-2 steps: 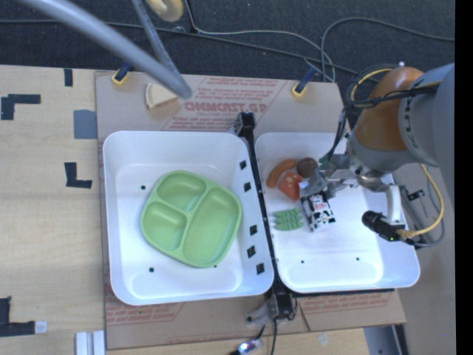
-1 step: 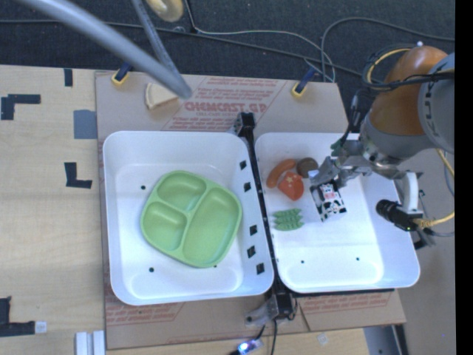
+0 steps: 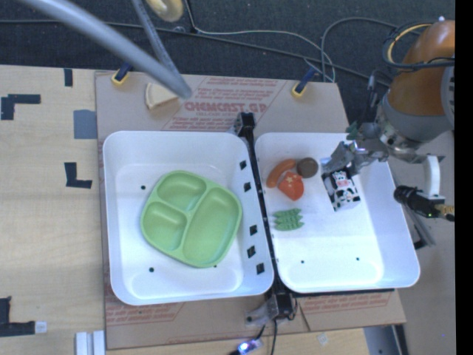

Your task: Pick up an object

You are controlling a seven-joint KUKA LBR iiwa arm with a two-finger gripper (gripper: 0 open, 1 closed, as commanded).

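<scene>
**Closing in on the right bin's small pile**

Hovering over the right bin [image 3: 384, 265], the gripper [image 3: 341, 189] hangs near that bin's centre, slightly toward two o'clock; whether it is spread or closed I cannot tell, and nothing is visibly held.

From it, at nine o'clock and just beside, sit a brown ball [image 3: 307, 167], an orange-red piece [image 3: 281, 173] and a red piece [image 3: 293, 188], touching one another. The green ridged piece [image 3: 287, 219] lies at eight o'clock, alone, so it is probably the cleaner target: come straight down and centre on it.

The cluster risks a crowded grip. Further at nine o'clock, the left bin [image 3: 122, 213] holds a green divided plate [image 3: 192, 217].
</scene>
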